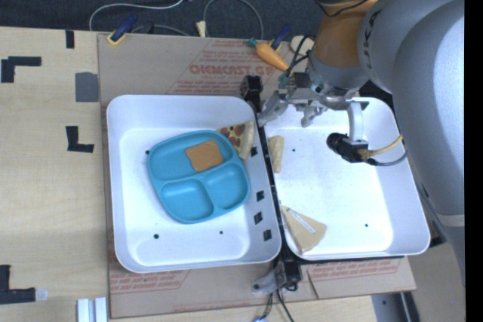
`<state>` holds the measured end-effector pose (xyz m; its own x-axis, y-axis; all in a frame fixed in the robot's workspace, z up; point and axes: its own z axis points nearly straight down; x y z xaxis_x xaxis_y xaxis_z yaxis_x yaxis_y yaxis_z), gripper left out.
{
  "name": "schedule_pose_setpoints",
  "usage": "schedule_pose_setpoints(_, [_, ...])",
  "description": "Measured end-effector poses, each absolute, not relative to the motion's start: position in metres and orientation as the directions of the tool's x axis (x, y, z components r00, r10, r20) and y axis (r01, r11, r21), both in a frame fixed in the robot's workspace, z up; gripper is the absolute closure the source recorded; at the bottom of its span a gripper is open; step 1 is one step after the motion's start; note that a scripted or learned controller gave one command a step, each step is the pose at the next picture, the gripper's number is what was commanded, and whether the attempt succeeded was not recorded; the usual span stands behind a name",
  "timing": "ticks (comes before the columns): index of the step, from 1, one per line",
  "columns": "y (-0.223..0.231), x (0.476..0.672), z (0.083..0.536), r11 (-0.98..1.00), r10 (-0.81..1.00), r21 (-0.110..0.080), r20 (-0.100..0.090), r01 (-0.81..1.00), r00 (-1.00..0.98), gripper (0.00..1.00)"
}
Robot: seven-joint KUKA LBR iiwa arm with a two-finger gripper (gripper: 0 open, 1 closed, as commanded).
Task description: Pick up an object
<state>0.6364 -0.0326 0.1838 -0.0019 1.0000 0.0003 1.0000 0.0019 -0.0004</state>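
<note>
Left bin (124, 185) holds a blue divided tray (198, 176) with a brown square piece (204, 155) sitting in its top compartment, a patterned bit (240, 136) wedged by the divider wall. Right bin (392, 230) has a tan wedge (305, 228) near its front-left corner and a pale piece (275, 151) against the left wall, probably pick candidates. Gripper (332, 113) hovers over the right bin's back edge; jaws: cannot tell how wide, nothing seen between them.

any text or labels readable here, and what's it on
"CHEMCAST": red print on the brown protective sheet under the bins, above the left bin; the letters are faint, so the reading is unsure.
Smaller red print repeats beside it and along the sheet's lower edge: too blurred to read.
Blue divided tray and right bin: no text.
</note>
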Motion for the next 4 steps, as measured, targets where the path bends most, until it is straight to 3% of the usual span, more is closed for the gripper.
schedule_pose_setpoints(1, [-0.056, 0.619, 0.184, 0.0, 1.0, -0.002, -0.001, 1.0, 0.0, 0.0])
schedule_pose_setpoints(2, [-0.099, 0.666, 0.082, 0.0, 1.0, 0.005, -0.003, 1.0, 0.0, 0.0])
schedule_pose_setpoints(3, [-0.096, 0.668, 0.086, 0.001, 1.0, -0.004, -0.004, 1.0, -0.001, 0.0])
schedule_pose_setpoints(4, [-0.096, 0.668, 0.095, 0.0, 1.0, 0.001, -0.005, 1.0, 0.0, 1.0])
